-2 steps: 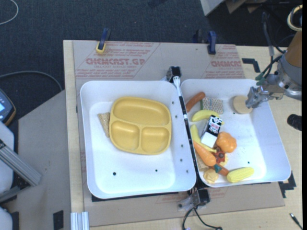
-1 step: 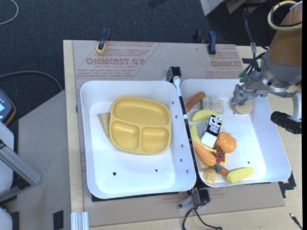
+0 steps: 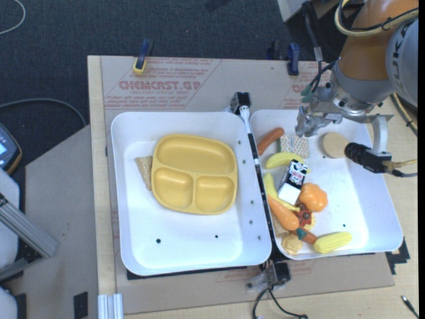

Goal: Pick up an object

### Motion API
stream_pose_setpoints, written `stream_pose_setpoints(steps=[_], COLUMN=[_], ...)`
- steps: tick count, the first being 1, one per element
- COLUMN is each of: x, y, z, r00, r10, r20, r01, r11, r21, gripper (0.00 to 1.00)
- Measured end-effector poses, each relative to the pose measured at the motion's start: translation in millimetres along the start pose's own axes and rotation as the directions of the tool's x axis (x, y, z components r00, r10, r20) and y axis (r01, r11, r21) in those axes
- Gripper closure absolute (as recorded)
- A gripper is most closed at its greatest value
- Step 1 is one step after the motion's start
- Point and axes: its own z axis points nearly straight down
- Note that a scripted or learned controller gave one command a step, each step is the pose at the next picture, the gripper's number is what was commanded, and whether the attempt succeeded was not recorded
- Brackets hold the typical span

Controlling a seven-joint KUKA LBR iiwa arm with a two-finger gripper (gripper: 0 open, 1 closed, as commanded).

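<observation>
My gripper (image 3: 304, 129) hangs over the far part of the right bin (image 3: 378, 198), just above a speckled tan cracker (image 3: 295, 144) and right of a red sausage (image 3: 270, 140). Nothing shows between its fingers. Closer to the bin's middle lie a yellow banana (image 3: 280, 159), a black-and-white carton (image 3: 294, 181), an orange pepper (image 3: 313, 197), a carrot (image 3: 283, 213) and a corn cob (image 3: 333, 242). A pale round biscuit (image 3: 332, 145) sits to the gripper's right.
The left bin (image 3: 133, 211) holds a yellow divided plate (image 3: 194, 173) with a tan cracker (image 3: 144, 169) tucked under its left edge. A black divider (image 3: 253, 158) runs between the bins. Clamps stand on the bench's far edge.
</observation>
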Motion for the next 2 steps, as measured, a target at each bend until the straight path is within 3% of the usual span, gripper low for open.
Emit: stream_pose_setpoints(steps=[1, 2], x=[54.9, 68.9], y=[14.5, 11.9], z=[7.0, -10.7], r00=[1.000, 1.000], r10=[0.002, 0.003], r20=[0.000, 0.000], r01=[-0.002, -0.003], r11=[1.000, 1.000], r21=[0.000, 0.001], gripper=[1.00, 1.00])
